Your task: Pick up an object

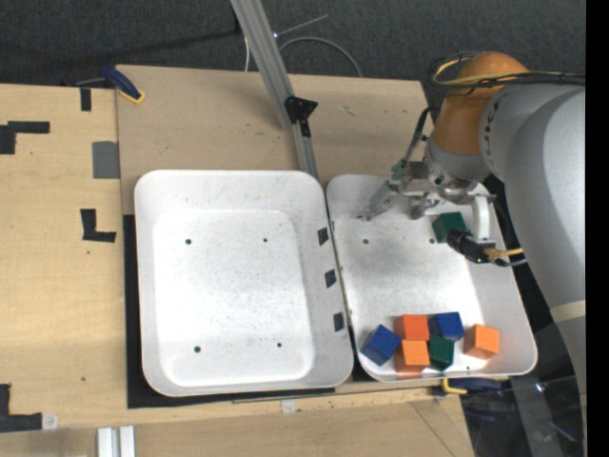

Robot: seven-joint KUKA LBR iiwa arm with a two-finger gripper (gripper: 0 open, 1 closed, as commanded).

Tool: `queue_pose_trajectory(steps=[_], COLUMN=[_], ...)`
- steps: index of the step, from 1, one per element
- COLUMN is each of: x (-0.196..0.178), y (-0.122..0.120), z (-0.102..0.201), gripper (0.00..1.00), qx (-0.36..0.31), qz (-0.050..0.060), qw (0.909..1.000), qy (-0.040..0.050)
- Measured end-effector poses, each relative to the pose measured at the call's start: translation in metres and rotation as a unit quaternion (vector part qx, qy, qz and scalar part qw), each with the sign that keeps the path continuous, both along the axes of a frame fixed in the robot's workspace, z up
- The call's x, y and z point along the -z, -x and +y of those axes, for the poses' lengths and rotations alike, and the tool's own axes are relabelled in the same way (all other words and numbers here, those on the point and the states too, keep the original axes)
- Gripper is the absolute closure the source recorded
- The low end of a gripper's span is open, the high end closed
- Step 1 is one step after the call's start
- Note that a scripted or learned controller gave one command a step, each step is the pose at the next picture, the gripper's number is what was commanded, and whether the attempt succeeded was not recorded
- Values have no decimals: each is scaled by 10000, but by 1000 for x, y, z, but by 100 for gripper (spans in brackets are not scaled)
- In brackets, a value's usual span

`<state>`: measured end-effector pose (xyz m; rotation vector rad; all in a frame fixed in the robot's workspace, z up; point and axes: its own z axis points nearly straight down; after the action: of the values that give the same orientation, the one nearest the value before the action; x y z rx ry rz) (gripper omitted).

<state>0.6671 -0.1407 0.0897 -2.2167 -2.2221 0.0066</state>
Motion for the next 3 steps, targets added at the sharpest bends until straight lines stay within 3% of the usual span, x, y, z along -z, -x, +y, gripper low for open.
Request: queue_pose_trajectory(steps=[1, 3], x=[-12, -106], y=[-1, -6], z=[1, 12], gripper=[100, 100], qx=[-6, 1], qz=[-17, -46], qw=[10000, 10000], qy=[3, -4])
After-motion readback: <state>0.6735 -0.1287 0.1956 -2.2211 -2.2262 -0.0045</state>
